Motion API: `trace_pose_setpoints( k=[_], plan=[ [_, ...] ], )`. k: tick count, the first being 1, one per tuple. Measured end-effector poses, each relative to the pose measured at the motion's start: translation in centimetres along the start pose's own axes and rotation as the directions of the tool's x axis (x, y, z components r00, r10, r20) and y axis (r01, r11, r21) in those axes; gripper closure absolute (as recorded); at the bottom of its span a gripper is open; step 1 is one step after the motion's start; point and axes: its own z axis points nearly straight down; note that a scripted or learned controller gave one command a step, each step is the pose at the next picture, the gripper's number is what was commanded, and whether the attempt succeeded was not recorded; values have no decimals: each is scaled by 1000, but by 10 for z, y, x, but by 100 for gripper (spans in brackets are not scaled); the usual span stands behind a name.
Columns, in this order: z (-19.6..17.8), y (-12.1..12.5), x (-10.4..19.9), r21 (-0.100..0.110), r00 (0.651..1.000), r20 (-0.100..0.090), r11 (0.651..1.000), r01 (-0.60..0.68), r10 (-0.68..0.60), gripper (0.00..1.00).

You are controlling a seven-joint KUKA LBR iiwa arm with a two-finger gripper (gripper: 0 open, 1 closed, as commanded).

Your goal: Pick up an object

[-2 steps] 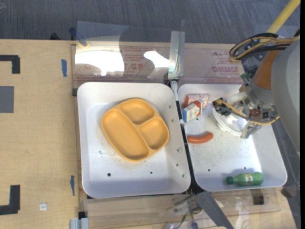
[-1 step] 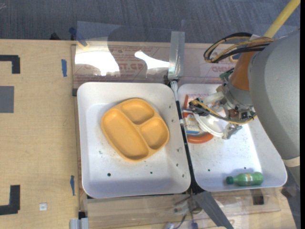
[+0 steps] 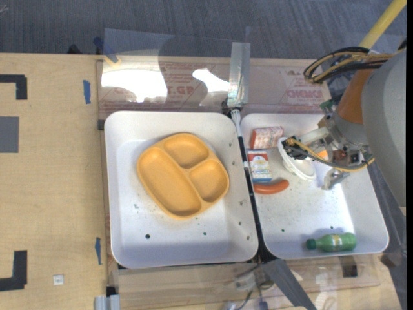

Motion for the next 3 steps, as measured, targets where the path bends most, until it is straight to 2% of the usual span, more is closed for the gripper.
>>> trace_pose_setpoints(
  k=[1, 2, 3],
  plan=[
    [-12, -1, 3, -2, 1000, -5, 1000, 3, -3, 100],
    [-11, -1, 2, -1, 1000, -3, 1000, 3, -3, 0],
    [-144, -6, -2, 4, 999, 4, 999, 52, -52, 0]
  ],
)
